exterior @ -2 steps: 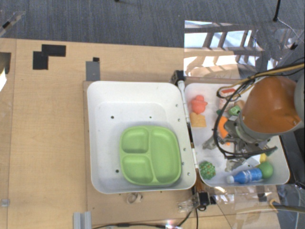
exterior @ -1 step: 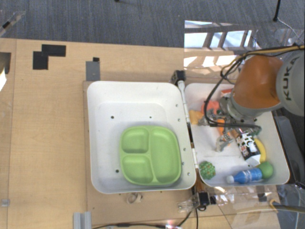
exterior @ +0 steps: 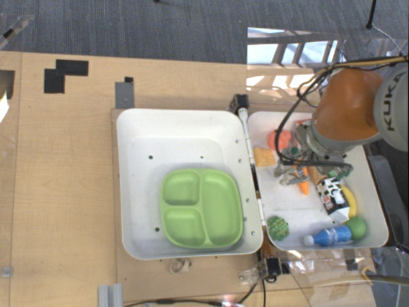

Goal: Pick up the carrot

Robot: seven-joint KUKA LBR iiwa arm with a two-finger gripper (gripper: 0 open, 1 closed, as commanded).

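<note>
- Pale wood makes up the table (exterior: 64, 190), and two shallow white bins sit side by side on it, seen from above at a slant.
- The left bin (exterior: 182, 130) carries a light green divided plate (exterior: 202, 208) with three compartments, lying toward its near side.
- The right bin (exterior: 370, 190) has the clutter, and the arm (exterior: 348, 107), with its orange band, reaches in from the right and hangs over the bin's upper middle.
- The pincer (exterior: 295, 171) points down under the wrist, low over the bin floor. From here I cannot tell how far apart its tips stand; metal parts and cables crowd that spot.
- The carrot (exterior: 304, 185) is a small orange piece lying on the bin floor right at the pincer's tip, partly covered by it. Whether it is gripped or just touched, I cannot tell.
- Another orange-red thing (exterior: 282, 137) peeks out from behind the wrist at the bin's far side, and a tan block (exterior: 264, 157) lies just left of the pincer.
- A black-and-white carton (exterior: 331, 196) lies to the right of the carrot, with a yellow banana (exterior: 350, 201) beside it.
- Along the near edge are a green knobbly ball (exterior: 278, 226), a blue bottle (exterior: 330, 236) on its side, and a green round fruit (exterior: 357, 228) touching the bottle's end.
</note>
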